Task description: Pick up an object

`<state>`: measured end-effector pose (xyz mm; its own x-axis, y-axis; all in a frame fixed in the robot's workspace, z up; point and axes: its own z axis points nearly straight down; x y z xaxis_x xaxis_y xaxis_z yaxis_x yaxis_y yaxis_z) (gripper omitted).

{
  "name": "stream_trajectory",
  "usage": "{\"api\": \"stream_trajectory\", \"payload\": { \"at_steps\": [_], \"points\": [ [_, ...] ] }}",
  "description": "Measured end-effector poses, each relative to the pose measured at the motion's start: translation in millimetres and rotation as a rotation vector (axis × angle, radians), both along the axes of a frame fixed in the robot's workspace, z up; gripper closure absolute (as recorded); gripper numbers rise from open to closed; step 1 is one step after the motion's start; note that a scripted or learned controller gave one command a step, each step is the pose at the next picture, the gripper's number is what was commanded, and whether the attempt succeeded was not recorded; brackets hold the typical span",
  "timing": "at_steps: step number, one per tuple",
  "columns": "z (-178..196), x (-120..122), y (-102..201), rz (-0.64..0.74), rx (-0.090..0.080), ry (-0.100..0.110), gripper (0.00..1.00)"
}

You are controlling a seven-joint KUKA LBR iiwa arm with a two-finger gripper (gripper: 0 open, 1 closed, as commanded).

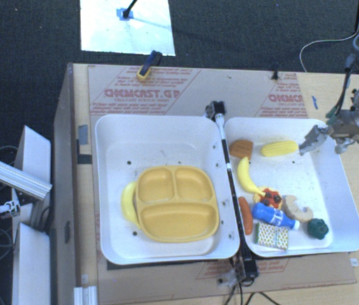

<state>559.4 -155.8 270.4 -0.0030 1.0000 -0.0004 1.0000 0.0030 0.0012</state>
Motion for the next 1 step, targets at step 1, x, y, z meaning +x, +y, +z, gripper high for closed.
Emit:
{"api": "stream_trajectory", "payload": {
  "at_steps": [1],
  "points": [
    [-109.8, 3.0, 60.4, 0.0, 0.001, 0.002, 0.0]
  ]
}}
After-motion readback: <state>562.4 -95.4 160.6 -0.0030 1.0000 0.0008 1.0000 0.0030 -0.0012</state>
